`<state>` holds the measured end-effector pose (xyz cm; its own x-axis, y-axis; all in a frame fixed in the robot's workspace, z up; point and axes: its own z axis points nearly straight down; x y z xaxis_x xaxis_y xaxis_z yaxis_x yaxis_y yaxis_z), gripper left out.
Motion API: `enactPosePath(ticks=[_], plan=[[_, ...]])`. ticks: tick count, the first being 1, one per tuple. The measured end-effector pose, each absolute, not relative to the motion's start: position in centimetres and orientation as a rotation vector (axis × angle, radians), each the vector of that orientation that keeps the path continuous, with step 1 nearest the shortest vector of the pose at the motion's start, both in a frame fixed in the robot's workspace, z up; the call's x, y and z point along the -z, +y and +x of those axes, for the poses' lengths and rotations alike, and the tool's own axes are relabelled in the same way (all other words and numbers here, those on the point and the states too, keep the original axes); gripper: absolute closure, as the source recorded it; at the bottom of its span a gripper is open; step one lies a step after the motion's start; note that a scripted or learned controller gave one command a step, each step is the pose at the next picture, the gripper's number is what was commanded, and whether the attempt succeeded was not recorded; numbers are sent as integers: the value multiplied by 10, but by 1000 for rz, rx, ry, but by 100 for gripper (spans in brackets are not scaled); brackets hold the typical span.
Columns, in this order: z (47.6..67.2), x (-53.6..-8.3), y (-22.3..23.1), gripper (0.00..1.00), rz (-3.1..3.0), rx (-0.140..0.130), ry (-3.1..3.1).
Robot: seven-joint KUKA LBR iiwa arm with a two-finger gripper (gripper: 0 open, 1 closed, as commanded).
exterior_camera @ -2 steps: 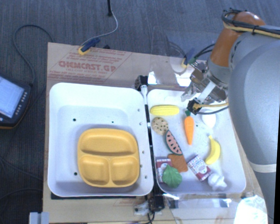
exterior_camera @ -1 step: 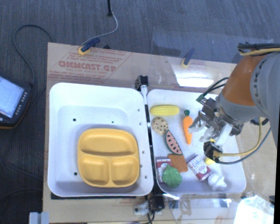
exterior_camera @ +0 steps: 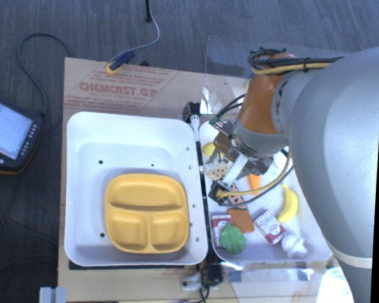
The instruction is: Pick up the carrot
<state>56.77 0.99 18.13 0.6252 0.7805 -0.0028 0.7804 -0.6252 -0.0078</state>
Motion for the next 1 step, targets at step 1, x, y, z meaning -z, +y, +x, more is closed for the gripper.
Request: enactPosePath(ticks=[1], plan=[[531, -183, -55, 100, -2588, -12, -1778]])
